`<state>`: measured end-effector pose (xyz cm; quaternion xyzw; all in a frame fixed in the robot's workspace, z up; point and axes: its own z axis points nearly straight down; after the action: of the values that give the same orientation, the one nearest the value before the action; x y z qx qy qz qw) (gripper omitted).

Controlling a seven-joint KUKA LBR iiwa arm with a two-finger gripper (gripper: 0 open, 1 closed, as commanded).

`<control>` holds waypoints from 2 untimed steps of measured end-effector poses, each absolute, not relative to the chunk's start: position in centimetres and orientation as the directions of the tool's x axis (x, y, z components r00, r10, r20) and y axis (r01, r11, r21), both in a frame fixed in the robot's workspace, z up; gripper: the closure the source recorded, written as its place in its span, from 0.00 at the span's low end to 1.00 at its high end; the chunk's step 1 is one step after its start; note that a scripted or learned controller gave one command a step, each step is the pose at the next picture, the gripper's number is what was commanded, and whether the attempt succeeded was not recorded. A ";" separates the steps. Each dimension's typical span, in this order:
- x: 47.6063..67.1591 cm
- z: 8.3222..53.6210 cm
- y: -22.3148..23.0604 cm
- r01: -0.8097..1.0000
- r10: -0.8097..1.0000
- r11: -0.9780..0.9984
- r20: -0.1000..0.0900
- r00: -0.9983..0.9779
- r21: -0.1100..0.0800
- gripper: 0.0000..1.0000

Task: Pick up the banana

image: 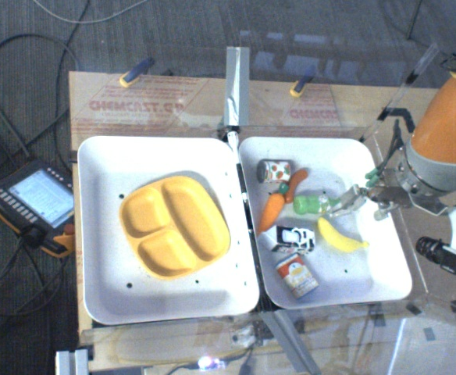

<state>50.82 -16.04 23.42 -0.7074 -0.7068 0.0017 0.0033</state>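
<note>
banana (pixel 341 236) lies in the right bin (pixel 384 283) beside the green bottle (pixel 311 205), hand (pixel 356 197) hovers just above it, can't tell its grip state, so i'd drop straight down across its middle.

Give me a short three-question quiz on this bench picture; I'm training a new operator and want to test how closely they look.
1. True or false: the banana lies in the same bin as the yellow divided tray.
2. Which thing lies directly left of the banana? A) the carrot B) the black-and-white toy car C) the green bottle
3. Fill in: the gripper hovers over the ____ bin, just above the banana.

Key
1. False; the banana is in the right bin, the tray in the left bin.
2. B
3. right
</note>
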 end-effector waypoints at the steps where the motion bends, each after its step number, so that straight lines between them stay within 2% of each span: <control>1: 54.3 9.2 -19.4 1.000 1.000 -0.012 0.000 0.012 0.001 0.00; 2: 54.3 9.8 -19.5 1.000 1.000 -0.016 0.002 0.016 -0.002 1.00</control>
<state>54.27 -19.46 9.77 -0.7126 -0.7016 0.0001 0.0015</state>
